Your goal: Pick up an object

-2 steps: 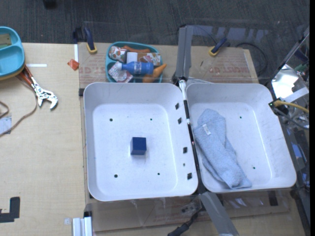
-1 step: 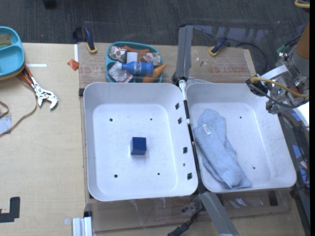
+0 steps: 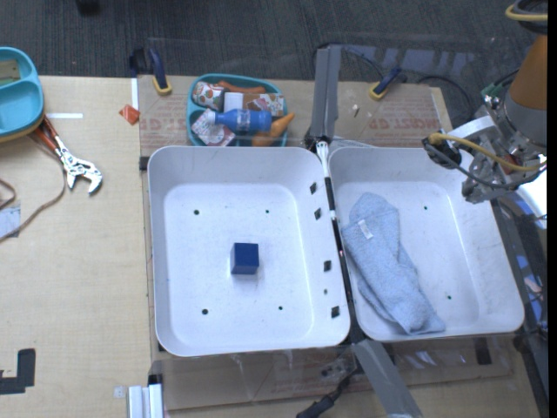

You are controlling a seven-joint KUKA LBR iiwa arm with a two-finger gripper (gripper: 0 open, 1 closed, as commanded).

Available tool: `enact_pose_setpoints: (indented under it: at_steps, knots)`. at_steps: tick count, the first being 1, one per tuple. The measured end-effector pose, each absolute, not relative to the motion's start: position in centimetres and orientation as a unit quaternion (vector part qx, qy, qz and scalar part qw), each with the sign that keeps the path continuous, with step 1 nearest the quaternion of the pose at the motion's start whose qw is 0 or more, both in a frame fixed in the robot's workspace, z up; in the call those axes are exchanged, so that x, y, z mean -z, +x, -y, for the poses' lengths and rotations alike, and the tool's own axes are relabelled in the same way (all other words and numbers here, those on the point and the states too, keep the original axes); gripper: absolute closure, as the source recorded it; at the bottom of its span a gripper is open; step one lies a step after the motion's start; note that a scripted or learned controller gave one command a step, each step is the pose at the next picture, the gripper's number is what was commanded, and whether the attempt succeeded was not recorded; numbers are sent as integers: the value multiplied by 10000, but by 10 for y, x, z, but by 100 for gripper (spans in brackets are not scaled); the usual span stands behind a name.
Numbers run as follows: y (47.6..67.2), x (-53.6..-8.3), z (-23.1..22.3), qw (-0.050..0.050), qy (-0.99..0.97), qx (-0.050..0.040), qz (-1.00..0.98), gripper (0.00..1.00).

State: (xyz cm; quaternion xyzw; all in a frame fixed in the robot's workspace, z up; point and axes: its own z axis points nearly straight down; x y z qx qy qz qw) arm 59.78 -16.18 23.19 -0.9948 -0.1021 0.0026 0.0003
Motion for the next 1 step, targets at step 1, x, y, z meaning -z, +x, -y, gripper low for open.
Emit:
enact_pose_setpoints:
  at_steps: [1]
  knots:
    - [613, -170, 156, 8, -9936, -25, 1129, 100]
